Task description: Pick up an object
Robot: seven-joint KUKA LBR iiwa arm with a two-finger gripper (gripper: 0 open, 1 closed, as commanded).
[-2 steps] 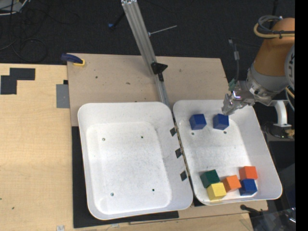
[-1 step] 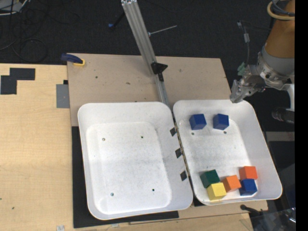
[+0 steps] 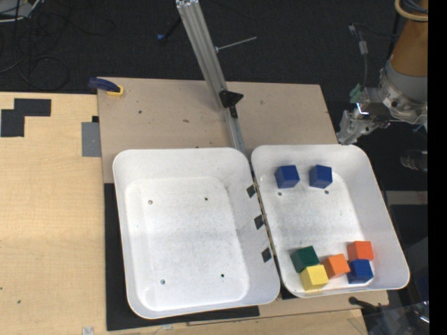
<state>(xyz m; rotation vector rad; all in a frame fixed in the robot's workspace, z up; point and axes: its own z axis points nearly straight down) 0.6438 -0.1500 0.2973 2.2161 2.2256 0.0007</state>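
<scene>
The bench (image 3: 167, 114) is a pale brown board, with a lighter wood-patterned surface (image 3: 42, 208) to its left that carries dark cut-out shapes. Behind it the floor is dark, with loose cables. A slanted aluminium rail (image 3: 206, 51) rises from the bench's middle towards the top of the view, and a small blue and yellow clamp (image 3: 106, 86) sits at the bench's back left corner.

Two shallow white bins lie side by side. The left bin (image 3: 140, 299) has only small dark specks on its floor. The right bin (image 3: 380, 194) holds the blocks: two blue cubes (image 3: 286, 176) (image 3: 320, 176) near its far edge, just apart from each other, both turned slightly off square with the bin walls. At the near right corner a tight cluster sits touching or nearly so: a green cube (image 3: 304, 258), a yellow cube (image 3: 314, 276), an orange cube (image 3: 337, 264), a red-orange cube (image 3: 360, 250) and another blue cube (image 3: 360, 271). None has a long axis; they are all roughly cubic.

The arm (image 3: 408, 47) enters at the upper right, its orange band cut off by the frame. The pincer (image 3: 353, 128) hangs beyond the right bin's far right corner, clear of every block; whether its fingers are apart or closed I cannot tell, as they are small and blurred against the dark floor
</scene>
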